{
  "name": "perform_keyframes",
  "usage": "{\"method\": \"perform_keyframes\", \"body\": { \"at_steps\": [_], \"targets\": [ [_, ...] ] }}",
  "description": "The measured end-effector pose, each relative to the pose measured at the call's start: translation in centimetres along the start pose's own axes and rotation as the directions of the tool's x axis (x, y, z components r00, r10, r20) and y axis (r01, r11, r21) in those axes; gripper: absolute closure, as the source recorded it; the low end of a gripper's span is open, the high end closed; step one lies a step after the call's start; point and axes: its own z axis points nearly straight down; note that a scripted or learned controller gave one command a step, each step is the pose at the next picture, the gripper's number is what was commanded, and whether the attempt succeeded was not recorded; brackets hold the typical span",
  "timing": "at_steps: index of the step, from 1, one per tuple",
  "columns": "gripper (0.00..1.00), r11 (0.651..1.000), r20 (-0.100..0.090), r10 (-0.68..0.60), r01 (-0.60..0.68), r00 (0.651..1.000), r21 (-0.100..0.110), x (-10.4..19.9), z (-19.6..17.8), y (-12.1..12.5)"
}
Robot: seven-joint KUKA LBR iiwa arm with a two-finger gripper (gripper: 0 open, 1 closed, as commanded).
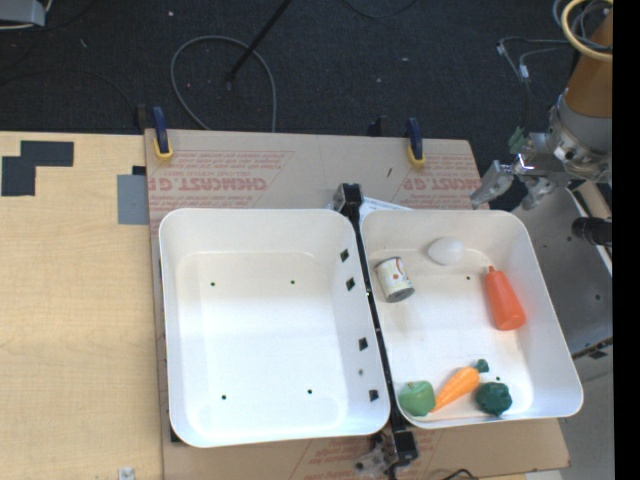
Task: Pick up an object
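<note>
Gripper (503,176) sits off the far right corner of the right bin (540,258), outside its rim and above the bench; can't tell how it stands, and nothing shows in its hold.

Right bin holds everything. Small can (394,278) lies on its side near the divider. Pale egg-like lump (446,251) just beyond it, toward the far wall. Orange bottle (504,299) lies along the right wall. Near edge: green apple (417,398), toy carrot (458,386), dark green piece (492,398), bunched close together.

Left bin (175,318) alongside, touching at the divider. Two clamps (162,146) grip the cardboard's far edge.
</note>
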Motion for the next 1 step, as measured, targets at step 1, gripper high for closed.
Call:
{"method": "perform_keyframes", "body": {
  "at_steps": [1],
  "targets": [
    [0.0,1.0,-0.002,0.001,-0.001,1.0,0.008,2.94,7.26,-9.79]
  ]
}}
